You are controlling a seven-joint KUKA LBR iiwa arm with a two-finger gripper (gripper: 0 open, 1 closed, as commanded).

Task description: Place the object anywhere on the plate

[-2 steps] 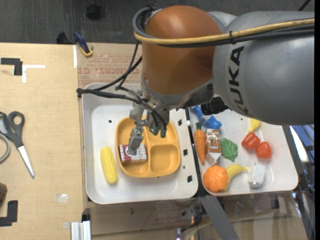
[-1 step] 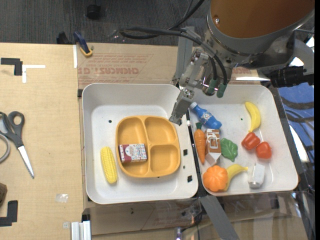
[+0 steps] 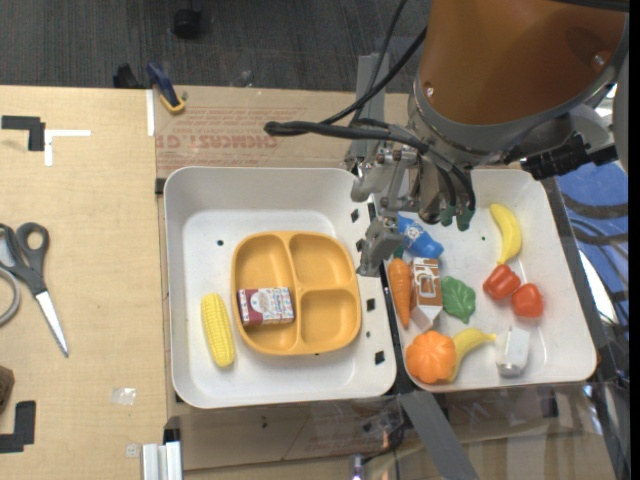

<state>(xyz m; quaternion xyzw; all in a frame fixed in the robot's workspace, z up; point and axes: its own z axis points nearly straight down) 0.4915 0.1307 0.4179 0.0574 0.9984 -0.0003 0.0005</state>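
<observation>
Fingers cannot be judged open or shut; the gripper [image 3: 385,230] hangs over the inner edge of the right bin [image 3: 553,230], above a blue object [image 3: 418,238], carrot [image 3: 400,286] and carton [image 3: 427,290]. That bin also holds bananas, tomatoes and an orange. The left bin [image 3: 190,268] holds corn [image 3: 217,329] and the yellow plate [image 3: 258,258], with a small carton [image 3: 266,306] on it.

Count: two white bins [image 3: 190,298] [image 3: 560,368], one yellow plate [image 3: 297,293], two cartons [image 3: 266,307] [image 3: 427,290], two bananas [image 3: 508,232] [image 3: 470,341], two red peppers [image 3: 502,282] [image 3: 527,300], one corn [image 3: 218,330], one carrot [image 3: 400,286], one orange [image 3: 431,357], one scissors [image 3: 35,278].
</observation>
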